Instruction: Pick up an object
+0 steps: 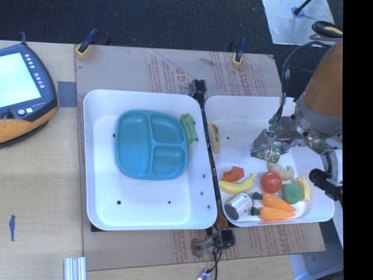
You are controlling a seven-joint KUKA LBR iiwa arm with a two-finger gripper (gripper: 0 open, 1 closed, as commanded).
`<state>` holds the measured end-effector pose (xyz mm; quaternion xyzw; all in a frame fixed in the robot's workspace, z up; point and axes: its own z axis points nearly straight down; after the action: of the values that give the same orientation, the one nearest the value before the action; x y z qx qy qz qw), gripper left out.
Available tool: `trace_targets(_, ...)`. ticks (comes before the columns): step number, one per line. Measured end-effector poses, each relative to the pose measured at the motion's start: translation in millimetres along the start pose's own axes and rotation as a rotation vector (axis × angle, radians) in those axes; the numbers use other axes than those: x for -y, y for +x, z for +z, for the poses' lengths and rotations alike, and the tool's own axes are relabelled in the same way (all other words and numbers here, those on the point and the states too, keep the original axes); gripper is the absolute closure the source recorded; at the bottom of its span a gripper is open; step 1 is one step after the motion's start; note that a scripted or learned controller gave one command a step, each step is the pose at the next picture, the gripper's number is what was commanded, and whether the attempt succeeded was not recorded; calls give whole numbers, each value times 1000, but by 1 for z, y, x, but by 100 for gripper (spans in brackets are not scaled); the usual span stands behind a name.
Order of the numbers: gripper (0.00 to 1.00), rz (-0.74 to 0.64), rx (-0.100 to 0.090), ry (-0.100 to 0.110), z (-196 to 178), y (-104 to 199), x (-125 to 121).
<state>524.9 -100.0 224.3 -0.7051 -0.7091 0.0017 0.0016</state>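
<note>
Landmark: blue three-compartment plastic plate (152, 144). It lies flat in the left shallow white bin (102, 203), filling that bin's upper middle. Brown cardboard sheet (140, 69) under both bins carries faint red printing, too washed out to read; two blue-and-yellow clamps (86, 42) pin its far edge, up from the plate. Far left of the plate, on the wooden bench (35, 203), an orange-and-grey tablet-style controller (20, 95) with a blank white screen and a column of small buttons, no legible text.

Right of the plate, the second shallow white bin (245, 107). Grey arm with orange band (323, 86) comes over that bin's right rim. Its two-finger gripper (269, 146) sits low over the bin's middle with a small crumpled silvery packet (267, 151) with green-and-red print at its tips; whether the fingers are spread or pinched on it, cannot tell. Packet print unreadable.

Touching the plate's right edge: green toy vegetable (189, 128). Just past the bin divider: a brown toy bread stick (214, 137). Clutter crowded below the gripper, lower right of the plate: orange toy carrots (276, 208), yellow toy banana (238, 185), silver metal can (238, 205) on its side, red toy tomato (271, 182), green toy pepper (291, 192), red toy wedge (233, 173), pale beige curled piece (281, 170), yellow toy chunk (303, 186) by the right wall.
</note>
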Motion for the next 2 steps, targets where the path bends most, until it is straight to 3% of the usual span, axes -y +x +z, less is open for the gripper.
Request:
trace_targets(1,100,1,-1,0,-39,32,49)
trace_targets(2,100,-2,-1,2,-49,31,48)
